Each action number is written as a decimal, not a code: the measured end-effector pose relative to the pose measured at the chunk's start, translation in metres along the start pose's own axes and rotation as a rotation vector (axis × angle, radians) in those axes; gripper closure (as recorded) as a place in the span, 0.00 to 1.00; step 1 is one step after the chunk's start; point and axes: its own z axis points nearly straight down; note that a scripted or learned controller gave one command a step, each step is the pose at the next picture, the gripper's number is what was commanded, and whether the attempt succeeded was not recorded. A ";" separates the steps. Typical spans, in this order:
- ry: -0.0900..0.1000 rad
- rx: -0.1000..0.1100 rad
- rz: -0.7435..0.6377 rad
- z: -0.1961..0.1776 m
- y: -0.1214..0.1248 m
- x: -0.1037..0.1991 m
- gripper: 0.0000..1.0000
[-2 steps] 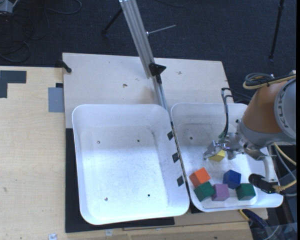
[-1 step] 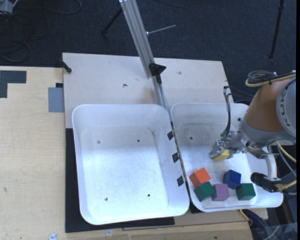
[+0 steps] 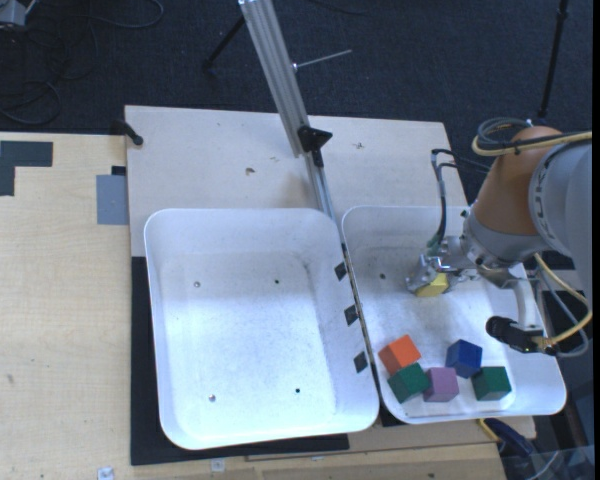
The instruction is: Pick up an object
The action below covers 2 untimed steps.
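claw [image 3: 427,280] clenched on yellow block [image 3: 434,285] | over right bin [image 3: 380,230] | 5 blocks near front

The jaws [image 3: 427,281] sit at a yellow block [image 3: 435,286] in the right bin [image 3: 380,230].

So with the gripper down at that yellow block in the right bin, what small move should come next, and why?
Probably a short, straight lift. The gripper sits right at the yellow block in the right bin, away from the other blocks. Whether the block is actually gripped is unclear, and a small rise would show it.
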 end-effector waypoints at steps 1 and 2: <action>0.000 0.001 0.001 0.000 0.012 0.017 1.00; 0.004 0.001 -0.003 -0.102 -0.005 0.087 1.00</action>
